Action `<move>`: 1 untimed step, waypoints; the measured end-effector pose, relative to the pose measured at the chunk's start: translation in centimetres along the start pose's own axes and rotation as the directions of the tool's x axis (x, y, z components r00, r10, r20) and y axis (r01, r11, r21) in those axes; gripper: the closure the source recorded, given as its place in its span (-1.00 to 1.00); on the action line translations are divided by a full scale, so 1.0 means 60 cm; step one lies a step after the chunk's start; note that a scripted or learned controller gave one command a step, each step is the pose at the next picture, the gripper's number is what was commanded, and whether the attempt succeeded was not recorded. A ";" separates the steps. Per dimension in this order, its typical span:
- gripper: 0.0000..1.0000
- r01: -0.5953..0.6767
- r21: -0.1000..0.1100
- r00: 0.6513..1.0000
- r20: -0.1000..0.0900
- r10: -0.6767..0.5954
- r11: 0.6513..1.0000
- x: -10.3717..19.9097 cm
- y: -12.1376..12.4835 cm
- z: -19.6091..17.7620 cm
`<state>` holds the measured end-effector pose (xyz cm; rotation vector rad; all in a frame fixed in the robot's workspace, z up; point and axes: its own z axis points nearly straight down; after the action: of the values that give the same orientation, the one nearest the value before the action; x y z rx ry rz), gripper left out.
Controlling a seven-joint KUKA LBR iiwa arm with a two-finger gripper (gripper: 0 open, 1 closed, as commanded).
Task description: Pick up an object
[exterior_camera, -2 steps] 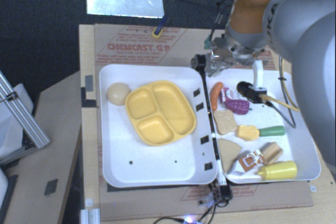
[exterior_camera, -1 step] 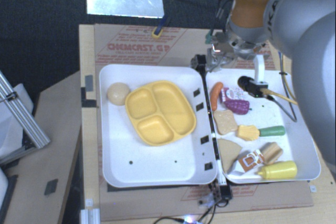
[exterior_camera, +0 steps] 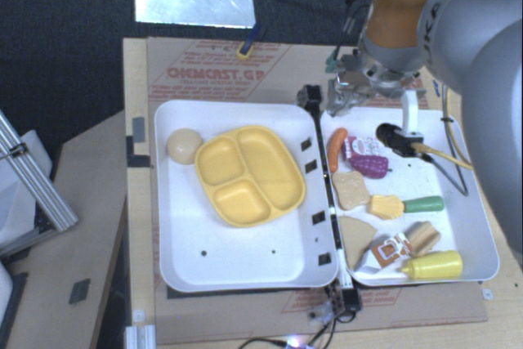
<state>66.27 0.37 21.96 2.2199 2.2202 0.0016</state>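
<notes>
Gripper (exterior_camera: 343, 100) above the far left corner of the right bin (exterior_camera: 482, 245), holding nothing that can be seen.

Nearest to it, in the right bin, lies an orange sausage-shaped toy (exterior_camera: 336, 149) along the bin's left wall, and just beside that a purple grape bunch (exterior_camera: 372, 166) resting against a white packet (exterior_camera: 360, 148). Whether the gripper is parted or closed cannot be told (it is seen from above and partly in shadow). Further toward the near edge come a bread slice (exterior_camera: 351, 190), a yellow piece with a green handle (exterior_camera: 406, 206), a tan wedge (exterior_camera: 357, 234), a small orange-and-white carton (exterior_camera: 391, 249), a brown roll (exterior_camera: 423, 235) and a yellow bottle (exterior_camera: 431, 265) lying on its side. The left bin (exterior_camera: 237, 257) holds a yellow divided tray (exterior_camera: 248, 174) with a beige ball (exterior_camera: 185, 145) just beside its far left corner.
</notes>
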 end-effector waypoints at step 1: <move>1.00 0.003 0.000 1.000 -0.001 -0.003 1.000 0.007 -0.007 -0.023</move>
<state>65.85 0.79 23.35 2.2165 2.2245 0.0034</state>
